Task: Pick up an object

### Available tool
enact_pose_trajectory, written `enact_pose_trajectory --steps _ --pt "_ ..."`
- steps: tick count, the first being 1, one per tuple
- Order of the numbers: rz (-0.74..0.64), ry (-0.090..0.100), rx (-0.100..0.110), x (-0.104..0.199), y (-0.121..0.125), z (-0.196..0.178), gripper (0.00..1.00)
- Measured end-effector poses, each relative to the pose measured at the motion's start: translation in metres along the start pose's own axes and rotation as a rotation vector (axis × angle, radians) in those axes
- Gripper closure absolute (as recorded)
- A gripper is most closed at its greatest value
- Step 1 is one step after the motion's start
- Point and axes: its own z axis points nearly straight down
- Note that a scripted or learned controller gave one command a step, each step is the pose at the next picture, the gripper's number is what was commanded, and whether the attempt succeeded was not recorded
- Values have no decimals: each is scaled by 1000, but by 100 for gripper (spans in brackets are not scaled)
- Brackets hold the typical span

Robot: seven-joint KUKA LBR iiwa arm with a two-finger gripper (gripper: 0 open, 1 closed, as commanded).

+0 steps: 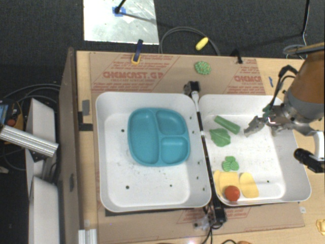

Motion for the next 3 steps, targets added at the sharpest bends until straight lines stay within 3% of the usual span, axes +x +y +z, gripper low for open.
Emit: enact_pose_trajectory --steps 1,2,3 --pt "-4 5 11 51 -36 102 0" --pt "-6 -2 -13 39 102 109 0" --pt "-3 0 -3 47 109 110 0"
